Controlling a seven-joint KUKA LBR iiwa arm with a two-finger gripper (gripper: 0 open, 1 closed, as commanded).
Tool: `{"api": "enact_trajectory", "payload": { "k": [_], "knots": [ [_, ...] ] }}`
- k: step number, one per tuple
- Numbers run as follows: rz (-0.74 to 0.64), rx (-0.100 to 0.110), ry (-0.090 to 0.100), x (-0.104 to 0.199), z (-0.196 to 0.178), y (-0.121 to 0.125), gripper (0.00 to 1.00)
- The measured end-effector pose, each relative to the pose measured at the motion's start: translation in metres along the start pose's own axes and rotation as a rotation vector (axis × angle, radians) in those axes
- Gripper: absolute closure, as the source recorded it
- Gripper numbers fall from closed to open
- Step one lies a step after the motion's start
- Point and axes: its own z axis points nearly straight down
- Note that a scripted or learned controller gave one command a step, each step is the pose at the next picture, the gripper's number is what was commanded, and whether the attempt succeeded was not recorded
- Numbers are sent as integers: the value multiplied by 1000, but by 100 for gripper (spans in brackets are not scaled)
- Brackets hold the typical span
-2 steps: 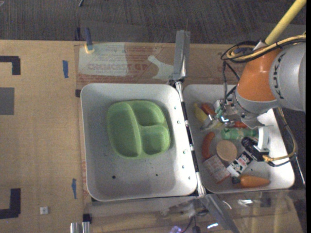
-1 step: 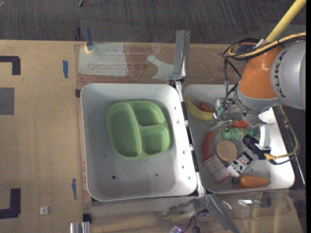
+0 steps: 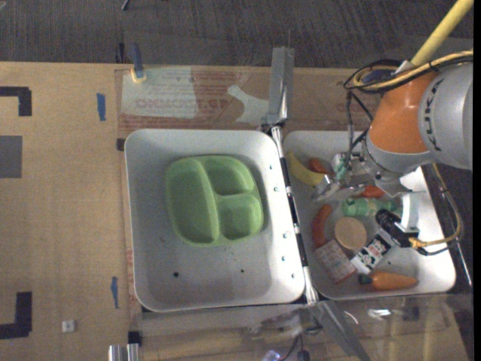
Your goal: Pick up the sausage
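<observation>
The sausage (image 3: 322, 224), a reddish-brown stick, lies upright near the left wall of the right bin (image 3: 443, 273). My gripper (image 3: 336, 188) hangs over the upper middle of that bin, just above and to the right of the sausage's top end. The grey wrist and its orange band (image 3: 402, 122) cover the bin's upper right corner. Nothing shows between the gripper's tips.
Around the sausage lie a yellow banana (image 3: 304, 170), a round tan disc (image 3: 350, 233), a brown packet (image 3: 334, 260), a black-and-white box (image 3: 373, 252), a carrot (image 3: 392, 280) and small green and red pieces (image 3: 361, 206). The left bin (image 3: 150, 277) holds a green divided plate (image 3: 214, 199).
</observation>
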Motion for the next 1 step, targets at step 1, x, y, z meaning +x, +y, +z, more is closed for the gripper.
{"api": "enact_trajectory", "payload": {
  "k": [1],
  "knots": [
    [1, 1, 1, 0, -8, 0, 100]
  ]
}}
